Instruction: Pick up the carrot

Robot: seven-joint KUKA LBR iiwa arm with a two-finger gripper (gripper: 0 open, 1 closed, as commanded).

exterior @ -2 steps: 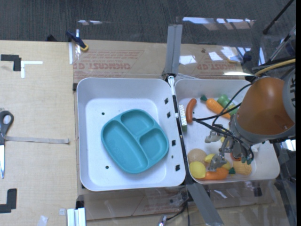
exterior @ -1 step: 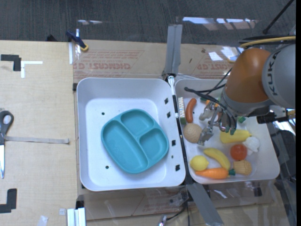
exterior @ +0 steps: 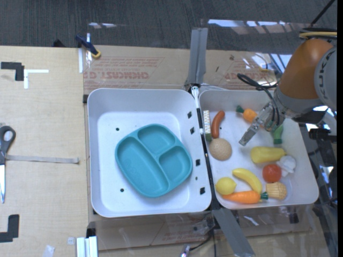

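The carrot (exterior: 242, 197), orange with a green stub at its right end, lies flat along the near wall of the right bin (exterior: 306, 159). It rests just below a banana (exterior: 247, 179) and a lemon (exterior: 225, 186). My gripper (exterior: 261, 135) hangs over the far middle of that bin, well above the carrot in the view and apart from it. It is open, with nothing between its fingers. One grey finger (exterior: 249, 134) slants down to the left.
Around the carrot lie a corn cob (exterior: 276, 190), a red tomato (exterior: 271, 172), a white garlic (exterior: 288, 165), a yellow fruit (exterior: 267, 155), a beige ball (exterior: 220, 149), a red sausage (exterior: 216, 123) and a small orange piece (exterior: 249, 114). The left bin holds a teal divided plate (exterior: 154, 159).
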